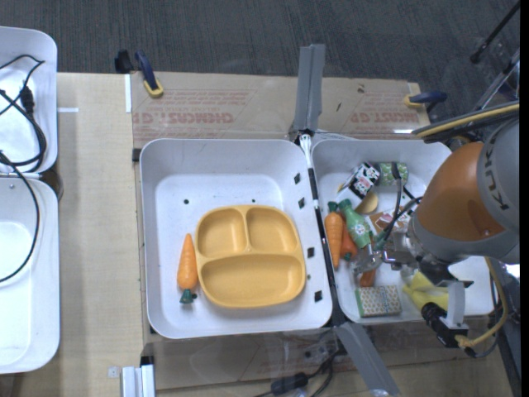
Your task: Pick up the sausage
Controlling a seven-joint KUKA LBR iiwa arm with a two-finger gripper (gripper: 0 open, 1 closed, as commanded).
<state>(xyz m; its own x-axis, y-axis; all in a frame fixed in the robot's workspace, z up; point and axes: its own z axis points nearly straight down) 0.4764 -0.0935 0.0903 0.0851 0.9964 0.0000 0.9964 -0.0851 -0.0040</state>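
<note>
Looking down on your bench, you are seeing two shallow white plastic bins side by side. The left bin point(157, 222) is holding a yellow three-compartment plastic tray point(250, 255), with an orange toy carrot point(187, 265) lying just beside the tray's left edge. Your grey arm with the orange band point(459, 201) is reaching in from the right and hanging over the right bin point(347, 149). The metal two-finger gripper point(372, 259) is sitting low among a clutter of toy food: a second orange carrot point(334, 236), a green packet point(357, 226), a black-and-white carton point(363, 179) and a speckled square block point(379, 302). I cannot tell how the jaws are standing. A small reddish-brown piece point(366, 277) just below the gripper may be the sausage
</note>
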